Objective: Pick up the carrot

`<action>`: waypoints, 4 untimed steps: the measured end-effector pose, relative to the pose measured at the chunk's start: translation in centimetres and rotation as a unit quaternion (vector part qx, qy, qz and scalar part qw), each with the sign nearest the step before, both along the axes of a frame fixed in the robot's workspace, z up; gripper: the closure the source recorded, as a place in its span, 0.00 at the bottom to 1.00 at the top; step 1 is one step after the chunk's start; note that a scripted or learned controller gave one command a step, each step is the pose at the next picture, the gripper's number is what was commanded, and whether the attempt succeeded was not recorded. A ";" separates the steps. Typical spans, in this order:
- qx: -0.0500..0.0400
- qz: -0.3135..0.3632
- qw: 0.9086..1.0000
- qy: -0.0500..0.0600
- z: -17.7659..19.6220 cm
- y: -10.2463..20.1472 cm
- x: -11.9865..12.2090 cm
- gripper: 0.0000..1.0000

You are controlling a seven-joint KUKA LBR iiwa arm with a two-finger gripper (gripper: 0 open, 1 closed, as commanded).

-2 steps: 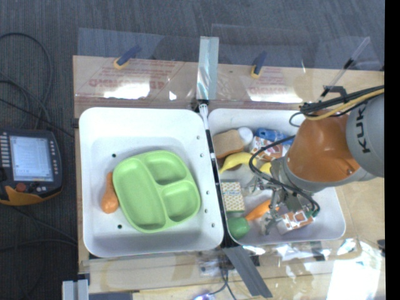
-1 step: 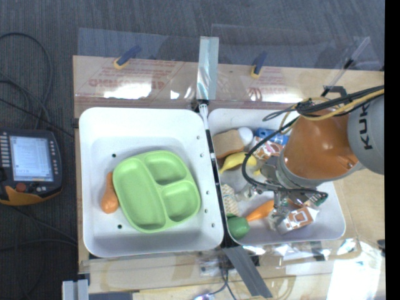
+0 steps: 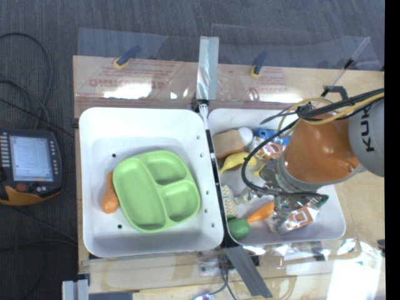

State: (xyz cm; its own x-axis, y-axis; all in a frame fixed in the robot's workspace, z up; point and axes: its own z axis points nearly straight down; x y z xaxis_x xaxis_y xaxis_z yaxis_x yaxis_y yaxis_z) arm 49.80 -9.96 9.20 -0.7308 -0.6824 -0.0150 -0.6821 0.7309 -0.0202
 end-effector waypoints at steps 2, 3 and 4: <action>-0.001 0.198 0.980 0.003 -0.1 -1.5 -0.3 0.00; -0.007 0.402 0.916 0.002 -0.1 -0.8 -0.7 0.00; -0.006 0.402 0.916 0.003 0.9 -0.5 -0.6 1.00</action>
State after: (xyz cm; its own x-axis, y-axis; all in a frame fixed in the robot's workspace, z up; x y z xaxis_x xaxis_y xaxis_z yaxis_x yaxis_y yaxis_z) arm 49.18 -10.47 10.14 0.0077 -1.0000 -0.0016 -0.9998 -0.0076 -0.0199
